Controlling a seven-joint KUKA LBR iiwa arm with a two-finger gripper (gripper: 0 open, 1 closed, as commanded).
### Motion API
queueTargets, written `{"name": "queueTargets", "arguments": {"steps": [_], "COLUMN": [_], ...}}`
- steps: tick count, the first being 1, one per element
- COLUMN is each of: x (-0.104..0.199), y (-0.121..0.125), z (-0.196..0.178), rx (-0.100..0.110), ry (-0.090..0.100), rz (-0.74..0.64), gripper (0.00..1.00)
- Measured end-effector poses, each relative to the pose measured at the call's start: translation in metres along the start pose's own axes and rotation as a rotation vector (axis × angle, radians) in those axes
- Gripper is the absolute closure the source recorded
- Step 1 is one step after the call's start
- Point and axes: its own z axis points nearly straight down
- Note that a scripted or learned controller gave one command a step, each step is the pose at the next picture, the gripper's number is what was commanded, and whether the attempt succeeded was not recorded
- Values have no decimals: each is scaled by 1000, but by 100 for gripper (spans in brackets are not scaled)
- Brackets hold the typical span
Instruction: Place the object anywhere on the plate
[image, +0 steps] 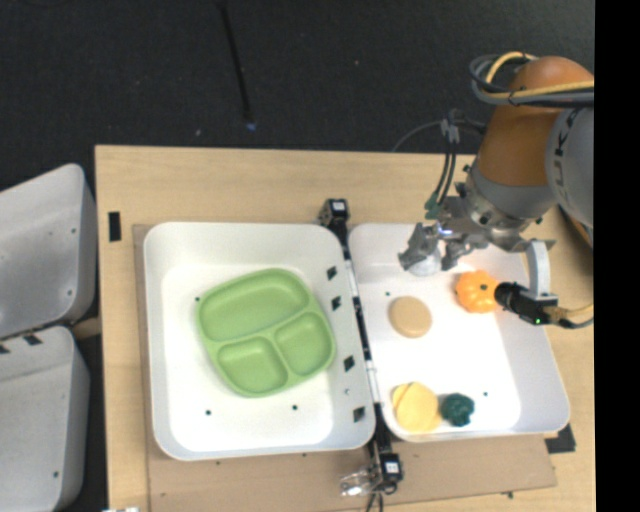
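A green plate (264, 331) with three compartments lies in the left bin (180, 400). In the right bin (520, 390) lie a tan round cookie-like piece (410, 316), an orange pumpkin-like piece (476, 291), a yellow round piece (414, 406) and a dark green piece (457, 408). My gripper (428, 252) hangs over the upper part of the right bin, just above and slightly right of the tan piece, left of the orange one. Nothing shows between its fingers.
The arm with its orange band (525, 120) reaches in from the upper right. A black clip (333, 211) sits at the top of the divider between the bins. Grey panels (40, 260) stand at the left of the bench.
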Motion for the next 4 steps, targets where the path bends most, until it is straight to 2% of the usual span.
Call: {"name": "queueTargets", "arguments": {"steps": [2, 3, 4], "x": [96, 151, 198], "y": [-5, -17, -32], "z": [-13, 1, -3], "rx": [-1, 1, 2], "ry": [0, 1, 0], "rz": [-2, -2, -2], "gripper": [100, 100, 100]}}
